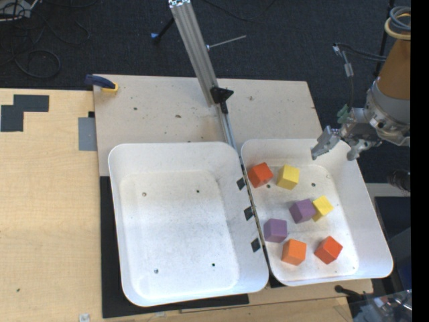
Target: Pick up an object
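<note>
No brand, label or writing can be read anywhere in the view.

2 white bins sit side by side on the table (161, 113). The left bin (127, 163) holds only dark specks on its floor. The right bin (372, 237) holds 7 blocks. An orange block (260, 174) lies near the bin's far left corner, with a yellow block (289, 177) just beside it. Toward the middle, a purple block (302, 210) touches a 2nd yellow block (322, 206). A 2nd purple block (275, 230) lies near the left wall. Nearest the front edge, a 2nd orange block (293, 251) sits near a red-orange block (328, 249), slightly apart.

The tool (338, 146) hangs above the far rim of the right bin, apart from all the blocks. Its 2 fingers are spread, with nothing between them.

A slanted aluminium bar (196, 49) rises from the table behind the bins, topped by a checkered marker (179, 1). A blue and yellow clamp (102, 82) sits at the table's far left corner.
</note>
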`<state>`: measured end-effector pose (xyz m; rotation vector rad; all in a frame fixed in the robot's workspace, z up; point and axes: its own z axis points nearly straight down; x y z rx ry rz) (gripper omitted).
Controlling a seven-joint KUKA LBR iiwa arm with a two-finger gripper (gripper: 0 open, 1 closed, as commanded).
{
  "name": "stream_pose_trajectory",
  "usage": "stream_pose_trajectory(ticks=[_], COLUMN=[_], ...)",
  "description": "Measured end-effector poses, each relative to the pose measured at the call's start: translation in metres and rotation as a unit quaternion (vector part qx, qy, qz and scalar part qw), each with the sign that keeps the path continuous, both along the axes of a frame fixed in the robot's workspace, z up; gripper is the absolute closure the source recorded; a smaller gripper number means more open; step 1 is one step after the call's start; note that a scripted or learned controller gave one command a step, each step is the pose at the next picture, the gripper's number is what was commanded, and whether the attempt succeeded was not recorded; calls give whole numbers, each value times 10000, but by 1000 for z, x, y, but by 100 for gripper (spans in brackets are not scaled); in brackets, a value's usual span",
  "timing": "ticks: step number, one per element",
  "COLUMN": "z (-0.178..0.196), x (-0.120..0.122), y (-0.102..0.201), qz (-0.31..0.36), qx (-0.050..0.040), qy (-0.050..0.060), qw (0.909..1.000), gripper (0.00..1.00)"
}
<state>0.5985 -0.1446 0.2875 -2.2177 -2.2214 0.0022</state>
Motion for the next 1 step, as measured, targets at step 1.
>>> stream_pose_trajectory(ticks=[1], z=[0], x=[0], y=[0], qz=[-4], qx=[-1], qy=[-1], qw=[10000], gripper=[0])
